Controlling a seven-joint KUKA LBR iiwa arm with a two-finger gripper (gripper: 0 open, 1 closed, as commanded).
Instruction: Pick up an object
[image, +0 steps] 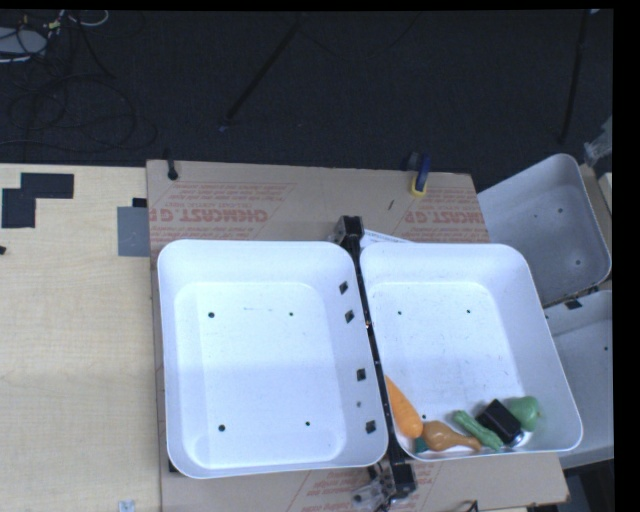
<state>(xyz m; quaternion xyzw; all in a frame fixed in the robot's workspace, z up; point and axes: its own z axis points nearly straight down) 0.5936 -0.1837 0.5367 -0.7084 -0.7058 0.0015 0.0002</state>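
1. Nearest the camera, a cluster of objects lies in the lower corner of the right bin, at the lower right of the frame: a carrot, a tan piece, a green piece, a black block and a green ball.
2. Carrot: long axis runs from upper left to lower right, along the divider between the bins; which end is the tip cannot be told.
3. Green piece: long axis also slants from upper left to lower right; the black block lies against it.
4. Tan piece: lies roughly left to right, touching the carrot's lower end.
5. Left bin: white floor with small dark marks.
6. Gripper: its state cannot be told from this frame, nor whether it has hold of anything.
7. Judgement: since the arm reaches in from the right, the cluster lies down and left of its entry, and the ball and block are probably nearest to it.
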